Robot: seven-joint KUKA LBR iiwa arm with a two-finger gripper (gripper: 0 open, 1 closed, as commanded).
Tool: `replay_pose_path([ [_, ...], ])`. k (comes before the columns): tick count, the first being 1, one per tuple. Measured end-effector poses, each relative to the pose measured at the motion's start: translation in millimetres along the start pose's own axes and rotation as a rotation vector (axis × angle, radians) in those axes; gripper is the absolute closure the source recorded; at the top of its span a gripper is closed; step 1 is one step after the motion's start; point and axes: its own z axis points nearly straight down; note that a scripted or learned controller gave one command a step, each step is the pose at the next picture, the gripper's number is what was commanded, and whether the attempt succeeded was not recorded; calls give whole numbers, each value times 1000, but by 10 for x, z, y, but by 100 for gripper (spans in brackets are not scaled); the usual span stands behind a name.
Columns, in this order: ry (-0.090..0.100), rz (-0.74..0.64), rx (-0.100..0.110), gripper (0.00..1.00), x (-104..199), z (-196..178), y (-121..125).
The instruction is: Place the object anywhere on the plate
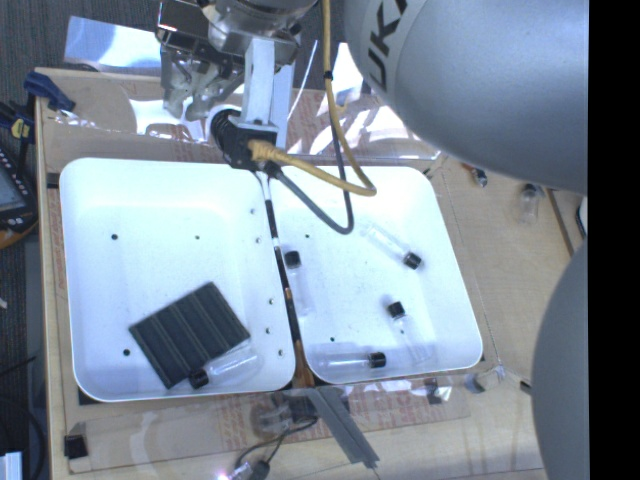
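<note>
Bench: two white bins side by side.
Plate (190,334): dark, ridged, left bin (90,268), lower part.
Vial (228,368): touching the plate's near edge (black cap leftward), long axis roughly left-right.
Gripper (195,83): well beyond, past the bins' far rim; finger state, cannot tell.

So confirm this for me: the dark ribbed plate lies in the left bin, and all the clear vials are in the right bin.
Not quite. The dark ribbed plate does lie in the left bin, but one clear vial with a black cap lies there too, by the plate's lower edge. The other vials are in the right bin. The camera view shows this.
</note>
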Motion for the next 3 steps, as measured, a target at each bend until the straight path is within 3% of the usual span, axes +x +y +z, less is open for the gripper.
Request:
replay_pose_path([
  [3,7,-34,7,100,99,-270,-37],
])
